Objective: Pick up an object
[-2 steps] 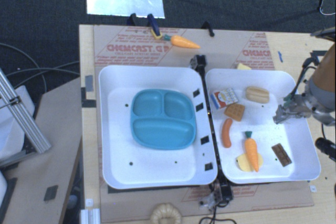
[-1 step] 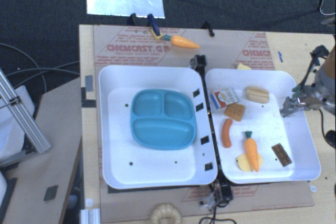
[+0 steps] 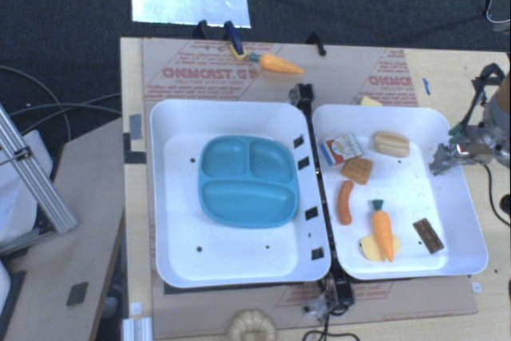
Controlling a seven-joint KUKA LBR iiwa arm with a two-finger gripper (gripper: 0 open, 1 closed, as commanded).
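The counter carries two shallow white bins side by side, and the right bin serves as the reference point. Inside it lie several toy foods: a small red-and-white packet near the far left corner, a tan bread roll just right of that packet, a brown cracker touching the packet's near edge, a red sausage by the left wall, a carrot at centre near, its tip resting on a yellow piece, and a brown chocolate bar toward the near right. Left of this bin, the left bin holds a blue divided plate. Beyond the right bin's far left corner, a second carrot lies on the counter. Nothing covers the toys. The claw sits at the right bin's right wall, low over the rim, well apart from every toy; whether its fingers are spread or closed cannot be made out, and nothing is seen between them.
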